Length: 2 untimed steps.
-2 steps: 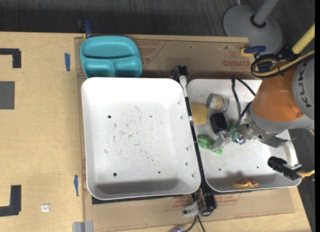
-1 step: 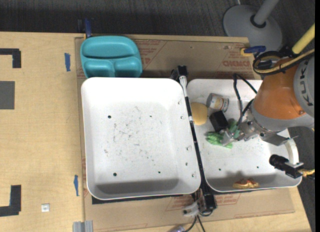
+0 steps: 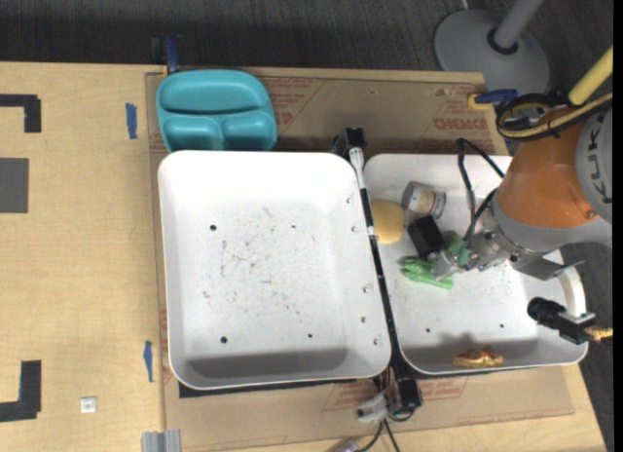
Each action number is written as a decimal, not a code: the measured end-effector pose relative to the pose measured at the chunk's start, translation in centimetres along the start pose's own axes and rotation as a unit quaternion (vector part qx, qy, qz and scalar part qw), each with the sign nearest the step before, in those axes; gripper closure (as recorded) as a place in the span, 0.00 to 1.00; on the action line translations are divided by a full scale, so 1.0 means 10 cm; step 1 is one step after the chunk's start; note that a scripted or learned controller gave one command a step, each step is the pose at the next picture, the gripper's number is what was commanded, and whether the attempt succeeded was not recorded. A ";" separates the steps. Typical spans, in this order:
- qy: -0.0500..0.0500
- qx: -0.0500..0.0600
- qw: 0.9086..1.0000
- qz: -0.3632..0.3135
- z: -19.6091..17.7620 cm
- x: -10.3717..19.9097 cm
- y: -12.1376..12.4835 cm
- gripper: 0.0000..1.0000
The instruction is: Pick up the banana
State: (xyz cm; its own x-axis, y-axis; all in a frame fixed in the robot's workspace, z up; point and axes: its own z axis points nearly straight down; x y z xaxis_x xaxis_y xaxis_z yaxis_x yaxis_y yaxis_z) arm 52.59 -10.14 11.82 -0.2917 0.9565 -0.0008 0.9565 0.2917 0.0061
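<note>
A small yellow-brown curved piece (image 3: pixel 477 357), which looks like the banana, lies against the front wall of the right bin (image 3: pixel 506 304). My gripper (image 3: pixel 450 257) hangs low over the middle of that bin, well behind the banana. It sits right beside a green object (image 3: pixel 428 274) and a black object (image 3: pixel 425 237). The grey wrist and its orange band (image 3: pixel 545 192) cover the bin's right part.
A tan rounded object (image 3: pixel 386 221) and a small metal can (image 3: pixel 425 200) lie at the back left of the right bin. The left bin (image 3: pixel 263 265) stands alongside. A teal tray (image 3: pixel 215 109) sits behind it. Cables trail by the arm.
</note>
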 end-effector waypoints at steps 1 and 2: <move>-0.001 -0.001 1.000 0.000 -0.10 0.00 0.01 1.00; -0.002 -0.003 1.000 0.000 -0.20 0.00 0.02 1.00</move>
State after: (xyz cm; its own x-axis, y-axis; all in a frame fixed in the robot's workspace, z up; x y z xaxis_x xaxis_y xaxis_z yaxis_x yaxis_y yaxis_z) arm 52.75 -10.12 13.82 -0.2911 0.9567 -0.0041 0.9566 0.2911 0.0115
